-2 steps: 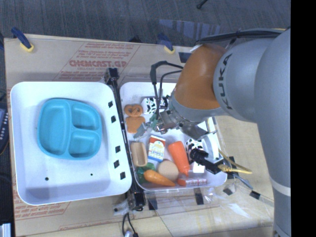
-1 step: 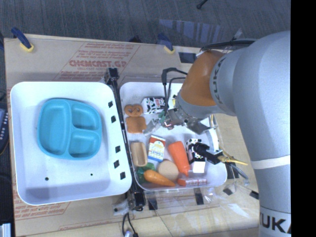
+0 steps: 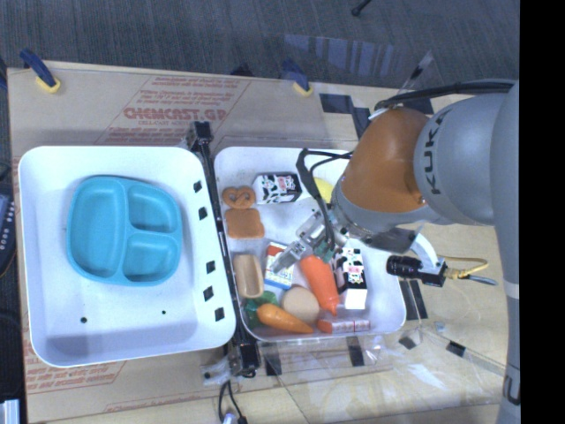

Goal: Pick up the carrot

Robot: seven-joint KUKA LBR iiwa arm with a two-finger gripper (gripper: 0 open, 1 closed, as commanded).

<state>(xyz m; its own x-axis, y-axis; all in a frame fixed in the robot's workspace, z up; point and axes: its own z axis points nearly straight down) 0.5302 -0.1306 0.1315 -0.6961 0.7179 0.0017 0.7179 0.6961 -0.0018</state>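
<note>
Cardboard-brown sheeting printed with red lettering covers the counter [image 3: 159, 104], and a blue-and-yellow clamp [image 3: 40, 71] grips its far left corner. On the left sits a shallow white bin [image 3: 53, 325] carrying a light blue divided plate [image 3: 124, 230] with three compartments. A black hinge-like strip [image 3: 210, 228] runs between that bin and the right white bin [image 3: 238, 159], which is crowded with toy food. Along the right bin's left side, from far to near, lie a small pretzel [image 3: 237, 197], a slice of toast [image 3: 244, 224] and a tan bread roll [image 3: 248, 275]. A black-and-white cow-patterned milk carton [image 3: 277, 187] lies near the far wall. Toward the near wall a carrot [image 3: 282, 319] lies on its side with green at its left end, touching a beige egg [image 3: 300, 303] just beyond it. A second carrot [image 3: 320, 283], brighter orange, stands slanted just right of the egg, its upper end right at the metal pincer [image 3: 311, 242]; whether the pincer is spread or pressed together cannot be told from here. Another cow-patterned carton [image 3: 353, 272] sits just right of that carrot. The grey arm [image 3: 468, 153] with its orange band [image 3: 384, 162] reaches in from the right, over the bin's far right part.
</note>
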